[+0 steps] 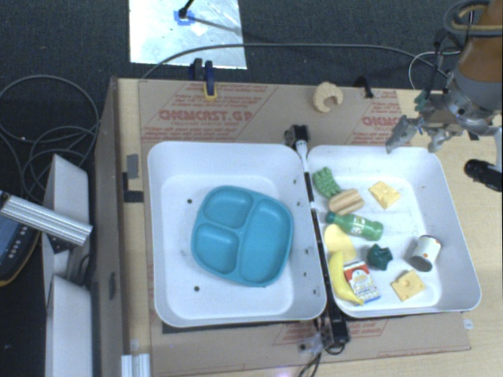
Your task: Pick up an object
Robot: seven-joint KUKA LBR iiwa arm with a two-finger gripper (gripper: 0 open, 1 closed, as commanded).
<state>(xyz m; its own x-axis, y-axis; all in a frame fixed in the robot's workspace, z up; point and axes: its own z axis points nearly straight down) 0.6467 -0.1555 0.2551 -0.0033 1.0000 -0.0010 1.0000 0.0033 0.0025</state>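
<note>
Two fingers hang spread and bare on the gripper point(416, 134), which hovers just over the far right corner of the right bin point(448, 191), gripping nothing. Behind it the arm point(479, 61) comes in from the right, its orange band above the wrist, the wrist tipped so the fingers point down and toward the bin's far rim. Closest to it inside the bin lies a yellow cheese wedge point(384, 194) near the far wall — light, stiff and flat-sided by the look of it, so I'd judge it easy to pinch across its straight faces. Further in sit a green leafy toy point(325, 183), a bread roll point(346, 202) and a green bottle point(355, 226) along the divider side; the bottle looks smooth and round, likely to roll or slip unless taken across its middle. Toward the near edge are a banana point(339, 269), a small carton point(361, 281), a dark green piece point(380, 256), a white cup point(424, 251) on its side and a second cheese piece point(408, 286). The left bin point(169, 210) holds a blue divided plate point(242, 236).
</note>
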